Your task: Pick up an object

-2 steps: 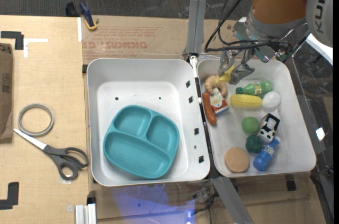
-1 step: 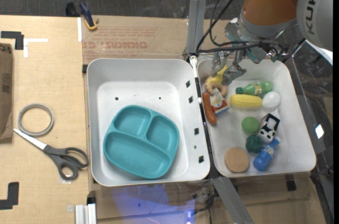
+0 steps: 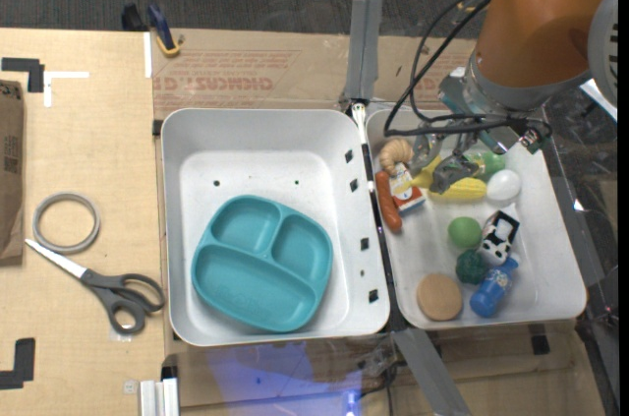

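Clutter is the main risk: the right bin (image 3: 550, 301) holds many small toys packed close, so a descent could nudge neighbours or close on two at once. The gripper (image 3: 454, 158) sits low at the bin's twelve o'clock end, over a yellow banana-like piece (image 3: 462, 191) and just beside a white ball (image 3: 503, 184); whether it is released or clenched on anything I cannot tell, since cables and the orange band (image 3: 541, 6) crowd that spot. Likely targets lie toward six o'clock from it: a green ball (image 3: 465, 232), a black-and-white cow toy (image 3: 499, 239), a blue bottle (image 3: 491, 291) and a tan disc (image 3: 439, 296). A red sausage shape (image 3: 389, 206) hugs the nine o'clock wall, awkward to grip. The left bin (image 3: 246, 134) carries a teal divided plate (image 3: 262, 262). Scissors (image 3: 103, 281) and a tape ring (image 3: 67, 220) lie outside, at nine o'clock.
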Available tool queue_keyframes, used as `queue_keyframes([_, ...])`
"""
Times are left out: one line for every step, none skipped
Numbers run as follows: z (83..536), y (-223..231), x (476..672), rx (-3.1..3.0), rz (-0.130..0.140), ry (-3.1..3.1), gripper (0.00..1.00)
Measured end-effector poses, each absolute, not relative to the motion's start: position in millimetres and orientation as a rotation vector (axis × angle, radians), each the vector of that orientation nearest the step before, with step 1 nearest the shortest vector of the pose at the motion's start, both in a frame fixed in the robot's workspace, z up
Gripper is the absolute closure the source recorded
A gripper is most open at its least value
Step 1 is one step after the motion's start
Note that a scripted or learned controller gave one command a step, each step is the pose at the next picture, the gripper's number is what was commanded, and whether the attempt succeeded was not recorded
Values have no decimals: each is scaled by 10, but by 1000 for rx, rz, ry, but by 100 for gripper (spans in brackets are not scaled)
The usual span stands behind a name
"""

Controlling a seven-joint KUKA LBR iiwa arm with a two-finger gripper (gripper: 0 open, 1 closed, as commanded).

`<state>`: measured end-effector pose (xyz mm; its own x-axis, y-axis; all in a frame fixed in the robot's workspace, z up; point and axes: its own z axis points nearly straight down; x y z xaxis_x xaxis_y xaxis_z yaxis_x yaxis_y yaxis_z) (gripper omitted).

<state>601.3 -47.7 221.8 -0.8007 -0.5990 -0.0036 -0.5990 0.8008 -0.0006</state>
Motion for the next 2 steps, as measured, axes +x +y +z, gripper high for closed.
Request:
queue_keyframes([1913, -190, 5414, -1154, 1, 2921, 100])
queue_keyframes([2004, -188, 5429, -1154, -1, 2918, 100])
